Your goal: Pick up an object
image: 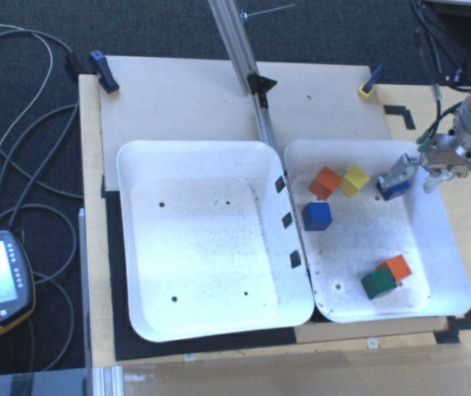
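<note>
- Beige bench (177, 97), two shallow white bins on it; left white bin (136, 159) holds nothing I can see.
- Right white bin (449, 254): orange cube (326, 182) touching yellow cube (354, 181), blue cube (317, 216) below them, green block (378, 284) against smaller orange block (397, 266) lower right.
- Gripper (393, 181) at bin's upper right; can't tell finger state.

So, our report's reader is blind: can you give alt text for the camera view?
The gripper hangs over the right bin, near its far right side. That bin holds an orange block touching a yellow block, a blue block, and a green block against another orange one.
</note>
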Controlling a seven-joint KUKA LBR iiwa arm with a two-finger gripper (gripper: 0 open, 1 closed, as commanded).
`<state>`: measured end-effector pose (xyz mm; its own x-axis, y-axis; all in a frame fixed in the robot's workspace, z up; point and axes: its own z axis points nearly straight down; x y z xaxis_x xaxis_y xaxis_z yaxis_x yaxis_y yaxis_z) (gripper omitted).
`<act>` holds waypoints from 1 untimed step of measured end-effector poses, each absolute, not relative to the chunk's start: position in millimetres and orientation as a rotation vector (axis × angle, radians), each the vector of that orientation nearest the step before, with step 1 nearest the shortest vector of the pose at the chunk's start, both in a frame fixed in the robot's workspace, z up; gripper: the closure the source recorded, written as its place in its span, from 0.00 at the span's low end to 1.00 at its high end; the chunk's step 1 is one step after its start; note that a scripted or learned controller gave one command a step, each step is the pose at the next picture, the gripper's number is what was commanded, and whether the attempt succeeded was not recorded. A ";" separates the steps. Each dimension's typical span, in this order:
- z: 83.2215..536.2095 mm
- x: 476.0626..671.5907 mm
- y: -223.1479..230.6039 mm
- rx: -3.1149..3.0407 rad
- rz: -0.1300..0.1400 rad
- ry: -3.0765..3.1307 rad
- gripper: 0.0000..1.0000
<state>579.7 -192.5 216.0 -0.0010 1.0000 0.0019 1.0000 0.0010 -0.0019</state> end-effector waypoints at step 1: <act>114.4 626.4 -128.8 -2.209 0.003 -2.223 0.00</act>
